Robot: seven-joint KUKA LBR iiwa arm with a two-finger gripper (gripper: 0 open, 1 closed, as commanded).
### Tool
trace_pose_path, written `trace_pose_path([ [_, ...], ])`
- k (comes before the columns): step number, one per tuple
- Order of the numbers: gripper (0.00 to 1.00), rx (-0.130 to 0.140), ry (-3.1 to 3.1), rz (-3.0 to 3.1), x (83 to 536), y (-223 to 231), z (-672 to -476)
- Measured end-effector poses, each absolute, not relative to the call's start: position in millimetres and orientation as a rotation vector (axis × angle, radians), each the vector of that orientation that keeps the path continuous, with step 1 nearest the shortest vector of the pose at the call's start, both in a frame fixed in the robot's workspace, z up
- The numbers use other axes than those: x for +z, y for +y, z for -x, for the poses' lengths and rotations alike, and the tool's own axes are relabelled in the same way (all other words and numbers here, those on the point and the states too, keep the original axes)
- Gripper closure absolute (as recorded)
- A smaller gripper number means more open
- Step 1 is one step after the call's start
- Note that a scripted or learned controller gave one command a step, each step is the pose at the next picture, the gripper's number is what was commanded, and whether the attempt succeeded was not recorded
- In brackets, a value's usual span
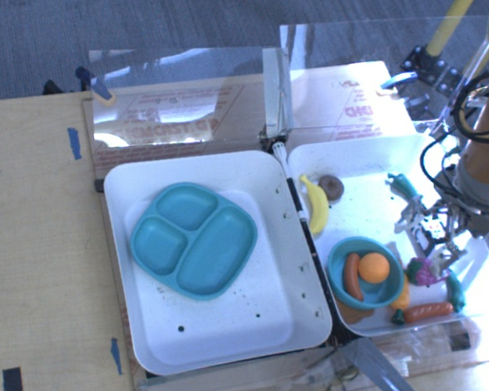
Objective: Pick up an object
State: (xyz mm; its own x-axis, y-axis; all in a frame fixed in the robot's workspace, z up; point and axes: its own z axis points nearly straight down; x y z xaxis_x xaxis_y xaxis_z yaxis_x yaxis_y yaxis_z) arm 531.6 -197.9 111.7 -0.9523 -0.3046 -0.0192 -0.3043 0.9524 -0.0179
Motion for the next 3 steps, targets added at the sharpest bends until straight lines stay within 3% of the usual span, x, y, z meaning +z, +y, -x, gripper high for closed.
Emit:
trace_pose_path([
  [1,0.0,-0.01,3.082,0.521,89.7,-147.8,-503.1],
  [2,0.0,-0.008,3.061,0.636,90.3,-95.6,-496.1],
  [3,0.0,-0.006,3.049,0.701,89.8,-104.4,-579.0],
])
